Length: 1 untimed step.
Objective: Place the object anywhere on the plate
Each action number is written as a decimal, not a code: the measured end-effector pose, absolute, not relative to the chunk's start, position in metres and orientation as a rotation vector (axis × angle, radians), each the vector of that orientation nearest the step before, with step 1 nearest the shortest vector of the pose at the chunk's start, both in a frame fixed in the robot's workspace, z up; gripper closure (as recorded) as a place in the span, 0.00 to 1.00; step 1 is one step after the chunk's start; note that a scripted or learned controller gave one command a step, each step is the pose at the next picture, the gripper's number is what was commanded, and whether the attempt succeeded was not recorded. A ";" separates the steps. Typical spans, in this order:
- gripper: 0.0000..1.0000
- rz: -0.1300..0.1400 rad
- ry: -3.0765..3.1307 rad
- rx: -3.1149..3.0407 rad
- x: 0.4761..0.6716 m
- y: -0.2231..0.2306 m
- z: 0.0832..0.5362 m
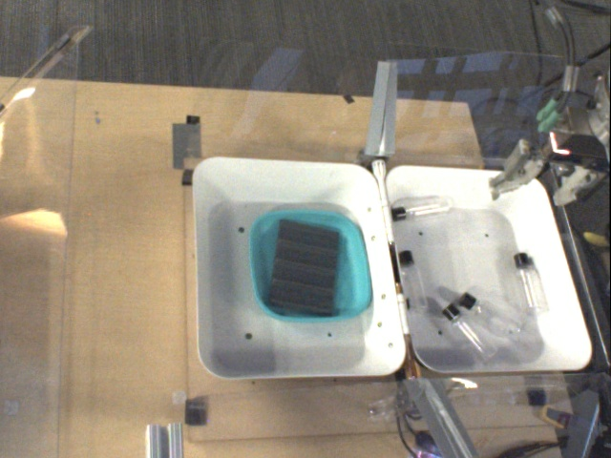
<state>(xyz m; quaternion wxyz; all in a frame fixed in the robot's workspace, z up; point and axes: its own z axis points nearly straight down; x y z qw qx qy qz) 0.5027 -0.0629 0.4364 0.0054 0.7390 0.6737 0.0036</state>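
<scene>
Already a dark, ribbed, rectangular block (305, 267) lies on the glossy teal plate (263, 246), rounded-square, centred in the left white bin (215, 284). Four clear vials with black caps are scattered in the right bin (563, 342). At two o'clock, the tool's (520, 165) state cannot be told.

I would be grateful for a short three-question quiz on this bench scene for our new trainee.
1. True or false: the teal plate sits in the left bin.
2. What already lies on the plate? A) a dark ridged block B) a clear vial C) nothing
3. Fill in: the clear, black-capped vials lie in the ____ bin.

Key: 1 true; 2 A; 3 right. The gripper is over that bin's far edge.
</scene>
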 end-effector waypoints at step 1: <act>0.00 0.009 1.965 2.437 0.505 -0.154 0.437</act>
